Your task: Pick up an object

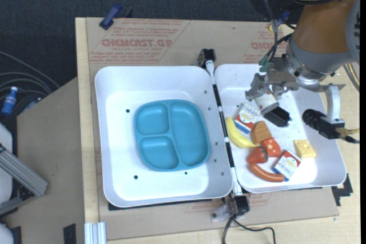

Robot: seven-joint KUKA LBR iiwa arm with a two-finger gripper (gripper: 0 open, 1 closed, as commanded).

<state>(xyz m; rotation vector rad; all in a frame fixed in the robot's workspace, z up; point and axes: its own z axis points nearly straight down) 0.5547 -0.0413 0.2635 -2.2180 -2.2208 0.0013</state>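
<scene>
Cardboard-topped bench (pixel 171 31), two white bins side by side. Pincer (pixel 269 101) hangs over the right bin (pixel 331 163); cannot tell its state. Just below it: one banana (pixel 237 135), long axis slanting from upper left to lower right; two small cartons (pixel 247 114); one sausage (pixel 265 173); one cheese wedge (pixel 305 148). Left of pincer: one blue divided plate (pixel 170 134) in the left bin (pixel 108 94).

Left bin (pixel 108 123) holding a blue divided plate (pixel 170 134), three compartments, flat, near the middle. Just right of that plate, across the shared rim, the second bin (pixel 329 171). Beyond the plate, printed brown board (pixel 148 40) covering the counter (pixel 51 140), a small blue clip (pixel 110 16) at its far edge. Well left of the plate, cables (pixel 26 80) on dark floor.
</scene>
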